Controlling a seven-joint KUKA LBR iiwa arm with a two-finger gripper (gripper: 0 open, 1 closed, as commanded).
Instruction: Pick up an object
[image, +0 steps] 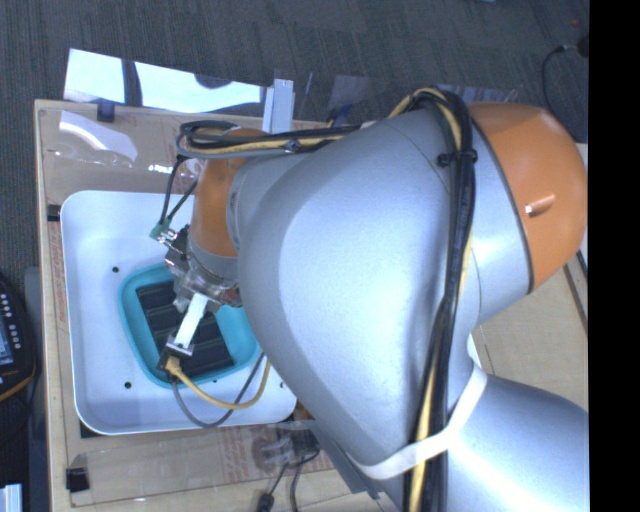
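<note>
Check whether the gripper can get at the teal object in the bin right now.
Probably yes: the gripper hangs right over the teal object in the white bin, with nothing else seen in between.

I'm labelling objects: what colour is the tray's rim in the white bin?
The tray rim is teal, seen best in the camera view.

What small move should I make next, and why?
Probably ease straight down a little: the gripper sits over the teal tray in the white bin, and the view does not show the tray gripped. The arm hides the contact, so go slowly.
</note>
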